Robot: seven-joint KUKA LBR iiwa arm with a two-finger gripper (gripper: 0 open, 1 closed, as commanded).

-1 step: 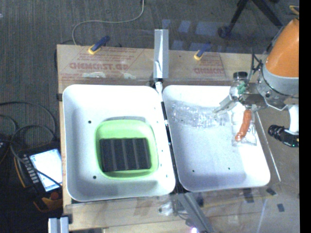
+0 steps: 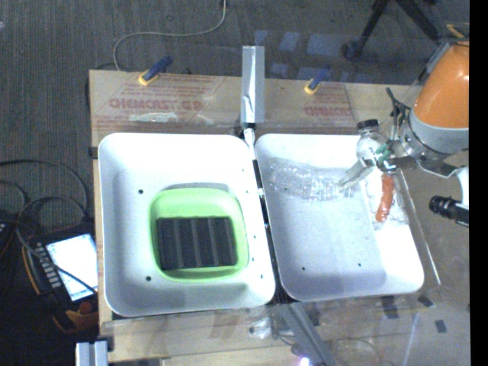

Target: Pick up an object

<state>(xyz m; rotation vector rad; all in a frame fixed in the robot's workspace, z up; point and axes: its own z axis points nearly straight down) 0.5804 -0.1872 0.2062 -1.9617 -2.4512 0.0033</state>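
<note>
Grey arm [image 2: 441, 132] — orange band [image 2: 446, 90]

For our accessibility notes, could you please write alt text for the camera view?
The arm's tool hangs over the right bin's far right corner, near an orange object and a clear wrapper. The left bin holds a green tray with a dark slotted centre.

Green tray [image 2: 200, 239] blocks left bin [image 2: 122, 204] ctr; right bin [image 2: 343, 265] front open.

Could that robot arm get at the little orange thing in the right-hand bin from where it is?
Probably yes. The orange object lies by the right bin's right wall, just below the gripper; nothing covers it, though the nearby wall may crowd the approach.
</note>
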